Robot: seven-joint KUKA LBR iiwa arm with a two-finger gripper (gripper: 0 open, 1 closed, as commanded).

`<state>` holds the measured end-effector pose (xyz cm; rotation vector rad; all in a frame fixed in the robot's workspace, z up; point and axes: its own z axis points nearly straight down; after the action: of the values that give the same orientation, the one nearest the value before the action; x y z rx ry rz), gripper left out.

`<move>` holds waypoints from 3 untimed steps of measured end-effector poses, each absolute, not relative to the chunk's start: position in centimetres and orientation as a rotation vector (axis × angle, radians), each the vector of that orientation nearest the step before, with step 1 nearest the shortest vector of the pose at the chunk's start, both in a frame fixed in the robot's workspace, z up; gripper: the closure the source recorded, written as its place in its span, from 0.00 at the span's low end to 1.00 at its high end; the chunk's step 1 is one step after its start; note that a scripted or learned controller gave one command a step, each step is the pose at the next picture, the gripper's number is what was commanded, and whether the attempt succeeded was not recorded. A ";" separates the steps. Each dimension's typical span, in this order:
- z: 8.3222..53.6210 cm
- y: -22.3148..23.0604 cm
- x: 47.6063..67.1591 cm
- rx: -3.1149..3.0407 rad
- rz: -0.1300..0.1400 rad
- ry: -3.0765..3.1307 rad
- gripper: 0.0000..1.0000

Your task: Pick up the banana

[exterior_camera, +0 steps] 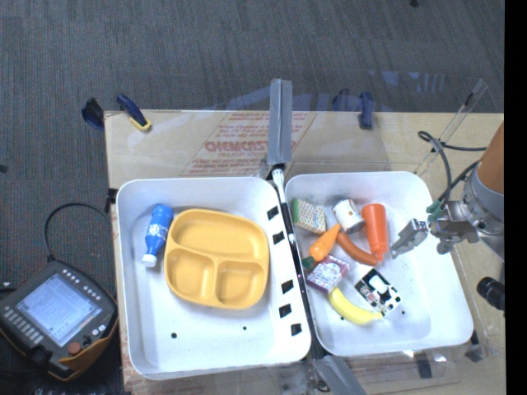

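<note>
Leftmost, a handheld controller with a grey screen (56, 313) lies off the surface. Next, the left white bin (132, 319) holds a small blue bottle (156, 233) beside a smooth yellow three-compartment tray (217, 257). Rightward, the right bin (449, 303) carries a carrot (324, 242), a pink packet (327, 273), and the curved yellow banana (352, 309) near its front, touching a black-and-white box (378, 291). The gripper (409, 239) hovers over the bin's right side; whether its jaws are parted or clenched I cannot tell.

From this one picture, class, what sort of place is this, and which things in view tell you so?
Probably a robot lab or test bench, not a kitchen. A robot arm reaches over two white bins of toy food, including a banana, on a clamped wooden board; a control pendant lies on the carpet.
</note>
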<state>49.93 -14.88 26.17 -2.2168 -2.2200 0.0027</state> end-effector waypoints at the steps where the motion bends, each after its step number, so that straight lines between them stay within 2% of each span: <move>1: 13.3 -12.4 47.6 -1.991 0.000 -2.427 0.00; 2: 10.2 -9.7 48.4 -2.147 -0.017 -2.342 0.00; 3: 10.2 -9.3 48.5 -2.046 -0.018 -2.434 0.00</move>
<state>48.52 -9.26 10.24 -2.0459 -2.4336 -0.0180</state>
